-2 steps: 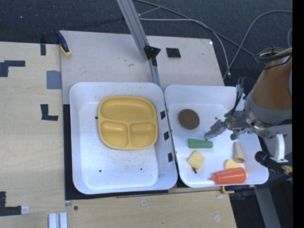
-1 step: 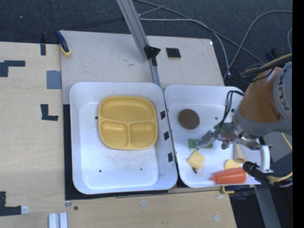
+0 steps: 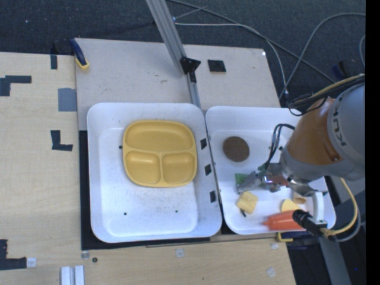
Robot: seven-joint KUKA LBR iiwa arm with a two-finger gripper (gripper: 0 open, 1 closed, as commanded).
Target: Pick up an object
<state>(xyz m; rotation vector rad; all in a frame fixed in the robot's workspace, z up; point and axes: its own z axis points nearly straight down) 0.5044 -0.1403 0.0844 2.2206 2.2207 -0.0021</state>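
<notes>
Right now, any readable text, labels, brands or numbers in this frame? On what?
None: no readable text.
Yellow divided tray: plain, no print.
Brown disc, orange piece: no markings.
Black tape marks on the bench: shapes, not characters.

Looking like a robotics lab test cell, not a home. Sitting on a plywood counter [image 3: 35, 159] patched with tape marks [image 3: 59, 140]: two white bins [image 3: 101, 218] side by side. Running loose over dark carpet [image 3: 71, 10]: cables [image 3: 237, 22]. Slanting in overhead: an aluminium strut [image 3: 166, 22]. Reaching in from the right: grey-and-orange industrial arm [image 3: 320, 141].
</notes>
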